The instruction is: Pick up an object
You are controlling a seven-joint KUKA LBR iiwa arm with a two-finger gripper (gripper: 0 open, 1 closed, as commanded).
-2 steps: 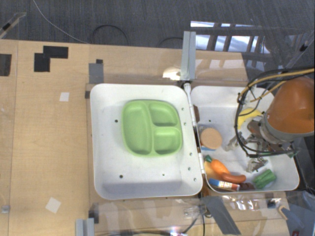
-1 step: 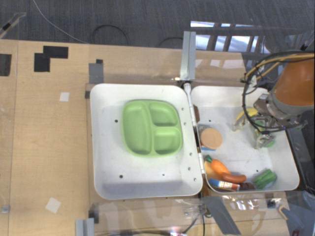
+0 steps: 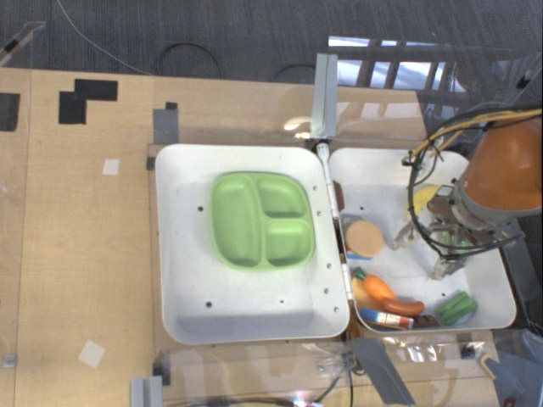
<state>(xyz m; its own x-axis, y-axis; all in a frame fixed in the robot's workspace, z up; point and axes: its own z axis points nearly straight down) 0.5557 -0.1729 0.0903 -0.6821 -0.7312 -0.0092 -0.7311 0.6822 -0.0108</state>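
My gripper hangs over the middle of the right bin, below the orange-banded wrist. Its two silver fingers stand apart, open, with bare bin floor between them. A tan round disc lies just left of the gripper. Behind it, a yellow object is partly hidden by cables. Along the bin's front edge lie an orange carrot, a red sausage, a small printed tube and a green piece.
The left bin holds a green divided plate. A metal post stands behind the wall between the bins. Black and yellow cables loop off the arm over the right bin's back.
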